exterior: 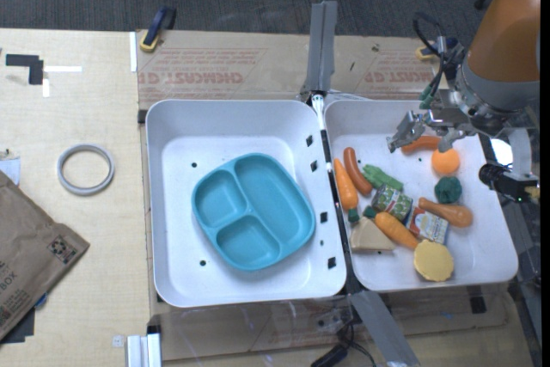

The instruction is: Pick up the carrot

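You're looking at an orange carrot [345,186] lying lengthwise at the right bin's [481,271] left edge, beside a sausage [357,170].

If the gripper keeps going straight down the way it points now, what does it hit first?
Most likely the orange carrot-like piece lying right under the gripper at the back of the right bin. Depth is hard to judge from this slant; if it misses, it would meet the white bin floor.

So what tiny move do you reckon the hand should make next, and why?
Probably a short, straight lift. The hand sits at the back of the right bin with an orange carrot seemingly between its fingers, so raising it would show whether the grip holds, clear of the other toy foods.
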{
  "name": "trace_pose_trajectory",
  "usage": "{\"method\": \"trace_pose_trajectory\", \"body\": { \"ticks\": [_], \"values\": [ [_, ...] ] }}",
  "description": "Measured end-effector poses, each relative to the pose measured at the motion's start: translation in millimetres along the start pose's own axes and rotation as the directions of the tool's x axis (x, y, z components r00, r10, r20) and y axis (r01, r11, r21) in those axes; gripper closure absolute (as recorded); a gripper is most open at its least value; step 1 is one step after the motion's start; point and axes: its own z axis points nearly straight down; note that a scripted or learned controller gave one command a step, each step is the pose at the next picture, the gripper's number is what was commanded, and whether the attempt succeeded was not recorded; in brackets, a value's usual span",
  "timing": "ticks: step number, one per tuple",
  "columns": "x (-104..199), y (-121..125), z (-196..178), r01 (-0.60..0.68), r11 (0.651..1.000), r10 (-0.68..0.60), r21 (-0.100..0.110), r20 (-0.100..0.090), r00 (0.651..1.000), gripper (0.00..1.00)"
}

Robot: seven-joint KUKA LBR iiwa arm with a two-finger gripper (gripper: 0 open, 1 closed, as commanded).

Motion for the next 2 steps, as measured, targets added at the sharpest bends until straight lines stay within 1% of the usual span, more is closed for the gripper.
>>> {"method": "trace_pose_trajectory", "body": {
  "ticks": [1, 2],
  "values": [
    [-5, -27, 133, -0.066, 0.998, 0.066, 0.000, -0.001, 0.998, 0.00],
    [2, -71, 146, 0.140, 0.990, -0.140, -0.003, -0.001, 0.990, 0.00]
  ]
}}
